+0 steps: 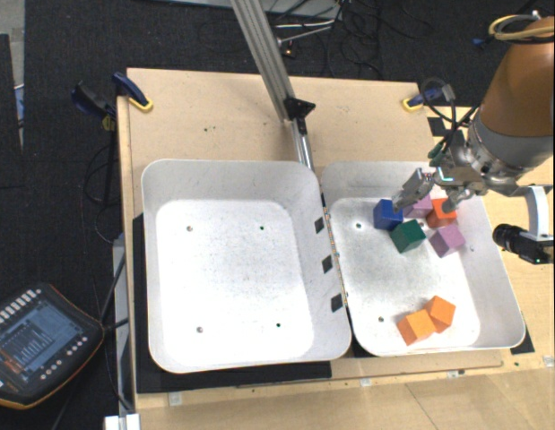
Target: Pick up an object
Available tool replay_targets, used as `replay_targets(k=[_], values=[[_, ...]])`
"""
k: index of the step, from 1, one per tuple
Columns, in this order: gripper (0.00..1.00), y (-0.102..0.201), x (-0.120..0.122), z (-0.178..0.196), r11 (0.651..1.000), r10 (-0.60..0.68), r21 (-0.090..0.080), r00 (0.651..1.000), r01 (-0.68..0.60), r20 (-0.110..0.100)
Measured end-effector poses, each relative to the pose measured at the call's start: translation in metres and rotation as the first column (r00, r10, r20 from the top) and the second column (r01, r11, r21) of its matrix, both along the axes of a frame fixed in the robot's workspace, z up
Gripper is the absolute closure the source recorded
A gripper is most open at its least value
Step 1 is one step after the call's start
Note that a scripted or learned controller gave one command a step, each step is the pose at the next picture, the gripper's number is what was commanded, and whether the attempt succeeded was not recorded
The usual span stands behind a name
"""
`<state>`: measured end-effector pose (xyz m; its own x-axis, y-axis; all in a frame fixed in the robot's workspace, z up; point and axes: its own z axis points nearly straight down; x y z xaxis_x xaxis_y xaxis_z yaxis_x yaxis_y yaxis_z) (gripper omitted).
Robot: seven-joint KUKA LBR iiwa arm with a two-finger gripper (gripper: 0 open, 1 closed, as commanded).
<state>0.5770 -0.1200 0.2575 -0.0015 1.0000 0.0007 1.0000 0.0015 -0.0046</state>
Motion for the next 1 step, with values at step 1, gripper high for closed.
replay_targets(k=[1], values=[[0.0, -0.0002, 0.0007, 0.0024, 1.0, -0.001, -0.001, 1.0, 0.001, 0.004]])
